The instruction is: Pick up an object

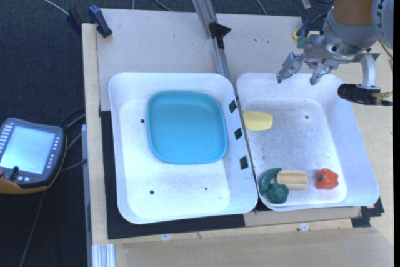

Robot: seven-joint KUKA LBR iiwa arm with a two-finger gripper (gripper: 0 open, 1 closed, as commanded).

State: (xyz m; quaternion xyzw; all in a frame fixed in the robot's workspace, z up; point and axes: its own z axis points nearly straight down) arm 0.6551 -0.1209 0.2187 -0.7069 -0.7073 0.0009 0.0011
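Objects in right bin: yellow piece by left wall; green item, tan block, red item along near edge, shapes possibly toy food. No writing readable. Gripper over far rim, jaws spread, holding nothing; arm cut off at right.

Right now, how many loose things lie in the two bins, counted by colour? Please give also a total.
Blue: 1, the plate in the left bin
Yellow: 1, the yellow piece in the right bin
Green: 1, the green toy
Tan: 1, the tan block
Red: 1, the red toy
Total: 5
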